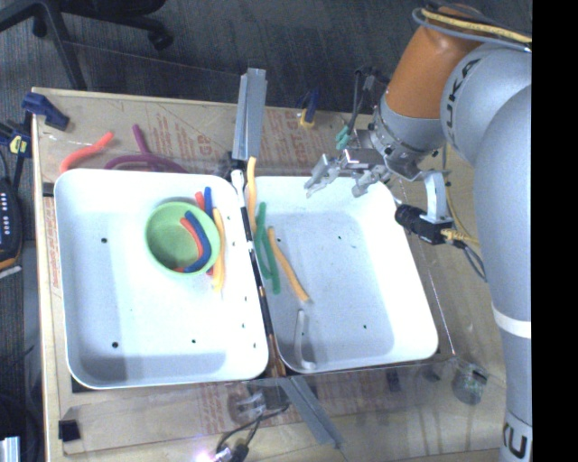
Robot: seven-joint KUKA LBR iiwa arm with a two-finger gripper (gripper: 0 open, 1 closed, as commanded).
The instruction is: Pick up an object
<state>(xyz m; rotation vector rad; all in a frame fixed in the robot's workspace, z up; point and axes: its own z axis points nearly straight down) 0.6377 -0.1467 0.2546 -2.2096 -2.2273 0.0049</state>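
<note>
The thick, rounded grey metal arm (506,135) carries a broad orange band (424,77) above its wrist. A slim silver two-finger gripper (346,177) ends it. Thin yellow and black cables (470,23) cross its top, and dark lettering marks the grey shell.

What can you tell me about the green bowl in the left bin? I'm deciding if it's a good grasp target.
The green bowl is round and shallow, apparently plastic, sitting upright in the upper middle of the left bin. Thin curved strips in red, blue and yellow lie in it and across its right rim. It stands apart from the bin's walls, and the gripper is far off, above the right bin.
</note>
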